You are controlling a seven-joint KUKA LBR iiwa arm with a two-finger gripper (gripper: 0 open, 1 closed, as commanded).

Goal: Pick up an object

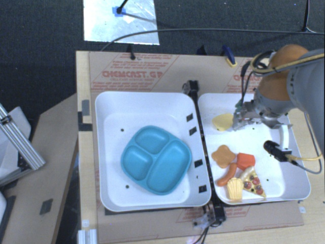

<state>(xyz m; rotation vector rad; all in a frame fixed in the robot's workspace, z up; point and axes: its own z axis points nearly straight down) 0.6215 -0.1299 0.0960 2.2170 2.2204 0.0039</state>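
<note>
The right bin (292,183) holds several toy foods. A pale yellow flat piece (222,121) lies near its far left corner. Nearer the front lie an orange cookie-like piece (223,155), a red piece (246,160), an orange sausage (227,175), a yellow fries piece (234,189) and a pizza slice (253,183). My gripper (239,120) hangs low over the bin's far part, right beside the pale yellow piece, at its right edge. The wrist hides the fingertips, so their state is unclear.
The left bin (114,187) holds a blue divided plate (156,159). A black divider with clips (197,131) runs between the bins. A black cable plug (274,150) dangles over the right bin. A silver sheet (121,14) lies beyond the bench.
</note>
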